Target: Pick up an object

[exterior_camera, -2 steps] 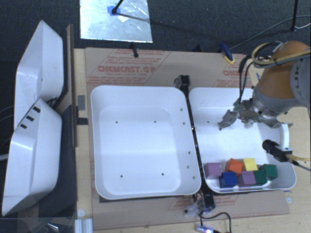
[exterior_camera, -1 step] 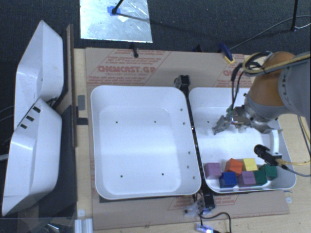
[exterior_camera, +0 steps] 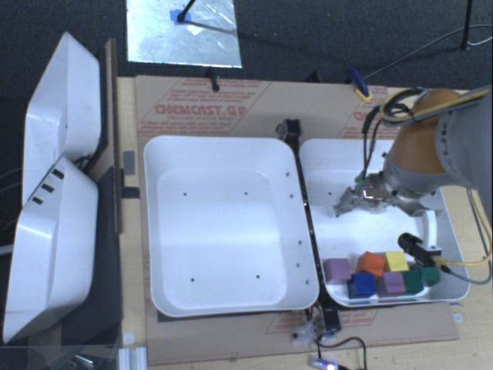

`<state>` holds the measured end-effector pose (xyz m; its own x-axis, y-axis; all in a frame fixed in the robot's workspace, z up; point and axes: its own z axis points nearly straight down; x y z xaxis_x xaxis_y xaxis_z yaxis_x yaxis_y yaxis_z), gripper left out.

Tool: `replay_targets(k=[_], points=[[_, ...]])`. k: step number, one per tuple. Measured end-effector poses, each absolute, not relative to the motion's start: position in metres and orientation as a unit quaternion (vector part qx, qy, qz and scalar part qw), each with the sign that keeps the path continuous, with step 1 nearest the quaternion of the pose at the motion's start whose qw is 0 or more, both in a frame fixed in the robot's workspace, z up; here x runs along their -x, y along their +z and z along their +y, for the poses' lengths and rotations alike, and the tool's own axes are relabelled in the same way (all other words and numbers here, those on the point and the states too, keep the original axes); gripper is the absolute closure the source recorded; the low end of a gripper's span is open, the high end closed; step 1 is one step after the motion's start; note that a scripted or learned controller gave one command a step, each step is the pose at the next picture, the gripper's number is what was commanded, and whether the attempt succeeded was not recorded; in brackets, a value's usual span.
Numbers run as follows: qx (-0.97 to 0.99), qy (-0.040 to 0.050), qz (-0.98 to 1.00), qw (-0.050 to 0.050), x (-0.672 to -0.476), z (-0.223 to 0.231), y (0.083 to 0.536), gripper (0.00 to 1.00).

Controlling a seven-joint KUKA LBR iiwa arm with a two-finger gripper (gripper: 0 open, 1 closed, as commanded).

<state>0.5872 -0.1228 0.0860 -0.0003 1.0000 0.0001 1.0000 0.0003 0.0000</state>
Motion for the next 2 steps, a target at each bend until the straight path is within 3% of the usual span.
replay_targets(k=[1, 2], points=[[0.707, -0.0006, -0.707, -0.001, -0.588, -0.123, 0.097, 1.00], [0.707, -0.0011, -0.707, -0.002, -0.582, -0.128, 0.144, 1.00]])
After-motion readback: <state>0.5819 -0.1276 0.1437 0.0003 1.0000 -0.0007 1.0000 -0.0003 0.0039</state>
